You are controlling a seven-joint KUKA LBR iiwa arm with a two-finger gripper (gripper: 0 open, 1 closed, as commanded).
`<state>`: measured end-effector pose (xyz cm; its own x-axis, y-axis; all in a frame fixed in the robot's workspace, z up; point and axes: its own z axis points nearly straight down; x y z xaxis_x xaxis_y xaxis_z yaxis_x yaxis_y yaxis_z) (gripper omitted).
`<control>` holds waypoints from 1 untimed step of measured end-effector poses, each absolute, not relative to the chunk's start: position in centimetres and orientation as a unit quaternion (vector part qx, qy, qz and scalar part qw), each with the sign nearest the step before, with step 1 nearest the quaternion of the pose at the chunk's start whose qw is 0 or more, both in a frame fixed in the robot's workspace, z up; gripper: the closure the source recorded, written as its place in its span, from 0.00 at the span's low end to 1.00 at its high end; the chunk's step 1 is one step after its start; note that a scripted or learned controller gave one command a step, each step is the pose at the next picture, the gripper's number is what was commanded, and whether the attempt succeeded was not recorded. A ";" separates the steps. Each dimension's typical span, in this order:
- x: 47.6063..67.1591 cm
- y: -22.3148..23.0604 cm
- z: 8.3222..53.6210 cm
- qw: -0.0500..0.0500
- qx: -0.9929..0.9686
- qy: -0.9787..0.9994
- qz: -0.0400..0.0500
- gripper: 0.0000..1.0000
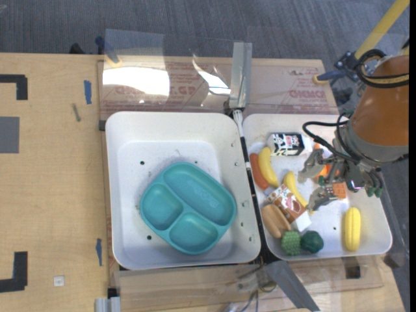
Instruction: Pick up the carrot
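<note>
Gripper [320, 182] hovers in right bin [374, 242], fingers apart and holding nothing; carrot [259, 171], along the bin's left wall touching banana [266, 165], needs a leftward shift and a centred close.

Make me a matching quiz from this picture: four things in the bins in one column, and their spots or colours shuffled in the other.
1. tray
2. corn
3. broccoli
4. milk carton

A. far end of the right bin
B. left bin
C. yellow, near the right bin's right wall
D. green, near edge of the right bin

Pairs: 1-B, 2-C, 3-D, 4-A
</note>
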<state>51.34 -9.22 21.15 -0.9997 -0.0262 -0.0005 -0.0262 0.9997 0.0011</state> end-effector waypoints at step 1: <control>55.4 -7.9 31.1 0.008 -0.021 1.000 -0.001 1.00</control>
<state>55.38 -7.85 31.11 -0.9989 -0.0429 -0.0162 -0.0429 0.9991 -0.0018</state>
